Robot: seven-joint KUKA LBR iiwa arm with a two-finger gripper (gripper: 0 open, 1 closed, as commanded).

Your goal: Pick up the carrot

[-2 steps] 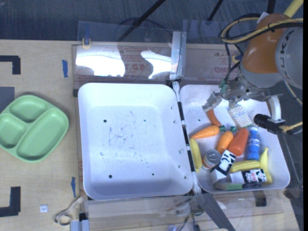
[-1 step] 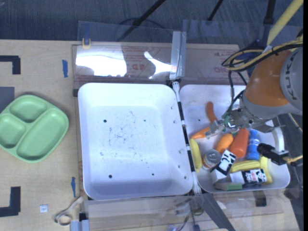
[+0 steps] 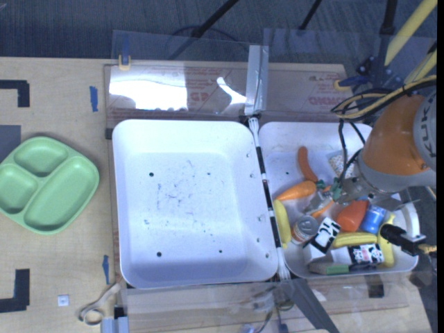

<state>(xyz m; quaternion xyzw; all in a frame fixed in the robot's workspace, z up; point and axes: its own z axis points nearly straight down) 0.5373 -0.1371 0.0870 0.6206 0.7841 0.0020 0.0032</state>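
- You have the arm [image 3: 399, 144] reaching in from the right of the frame, bent down over the right bin [image 3: 277, 139], because all the clutter, your target included, lies in that bin.
- The gripper [image 3: 331, 194] sits low in the middle of the pile, just right of the carrot [image 3: 298, 190], which looks like a descent aimed at it.
- You cannot tell from this view whether the fingers are spread or pressed together; they blur into the objects around them, and nothing shows clearly between them.
- The carrot lies in the left half of the right bin, below a slim orange-red stick [image 3: 304, 161] and above a round metal can [image 3: 303, 226].
- A banana [image 3: 280, 219] runs along the bin's left wall, just beside the carrot.
- The carrot's long axis runs roughly left to right, tilted slightly, its left end lower; the right end meets the gripper.
- The left bin [image 3: 187, 193] and the green divided plate [image 3: 45, 184] at far left play no part.
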